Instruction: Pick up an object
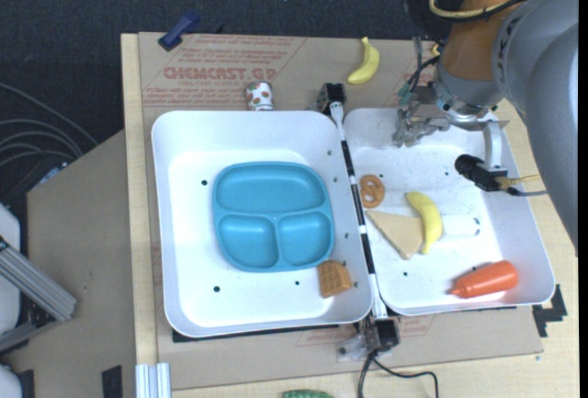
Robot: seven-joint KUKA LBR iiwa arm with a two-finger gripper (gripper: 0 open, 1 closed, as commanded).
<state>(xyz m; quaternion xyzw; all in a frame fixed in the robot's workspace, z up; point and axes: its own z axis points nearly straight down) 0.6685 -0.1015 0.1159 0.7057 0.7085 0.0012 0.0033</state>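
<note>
Grey arm (542, 47) enters from upper right, bulky link sloping toward frame centre. Orange band (478, 28) above wrist, yellow cable looped at its top. Gripper (412, 131) points down, tips low; finger spacing too small to judge.

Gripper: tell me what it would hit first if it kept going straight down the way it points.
Probably the bare floor of the right bin near its back edge; the gripper has no object under it, though depth is unclear.

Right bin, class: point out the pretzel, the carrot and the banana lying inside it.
pretzel (372, 190): camera view, on its looped middle.
carrot (484, 279): camera view, on the orange body.
banana (425, 218): camera view, on the middle of its curve, beside the cheese wedge (395, 229).
</note>
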